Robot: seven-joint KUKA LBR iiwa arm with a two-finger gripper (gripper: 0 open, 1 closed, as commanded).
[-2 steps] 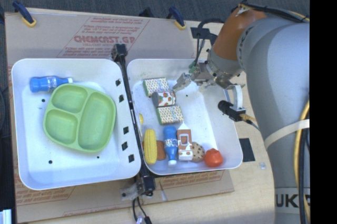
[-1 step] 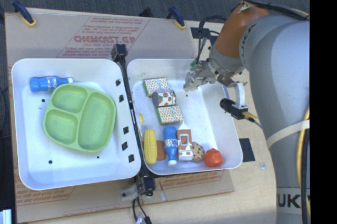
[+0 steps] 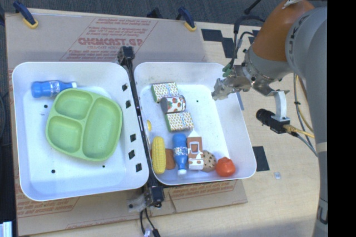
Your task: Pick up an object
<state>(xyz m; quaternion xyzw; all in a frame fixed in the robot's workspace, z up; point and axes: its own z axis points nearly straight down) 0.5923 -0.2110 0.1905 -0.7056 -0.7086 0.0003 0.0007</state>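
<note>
My gripper (image 3: pixel 218 91) hangs over the right edge of the right bin (image 3: pixel 233 136), near its far corner, with nothing seen between its fingers. In that bin lie three small patterned boxes: one green and white (image 3: pixel 165 90), one red and white (image 3: pixel 174 104), another green one (image 3: pixel 179 121). Nearer the front sit a corn cob (image 3: pixel 158 153), a blue bottle (image 3: pixel 179 152), a red and white carton (image 3: pixel 194 153), a cookie (image 3: pixel 208 161) and a red tomato (image 3: pixel 225 167). All of them rest to the left of and below the gripper.
The left bin (image 3: pixel 28 169) holds a green divided plate (image 3: pixel 84 125) and a blue bottle (image 3: pixel 51 87) at its far left. Black clips (image 3: pixel 135 119) line the seam between the bins. Cardboard (image 3: pixel 111 35) lies under both.
</note>
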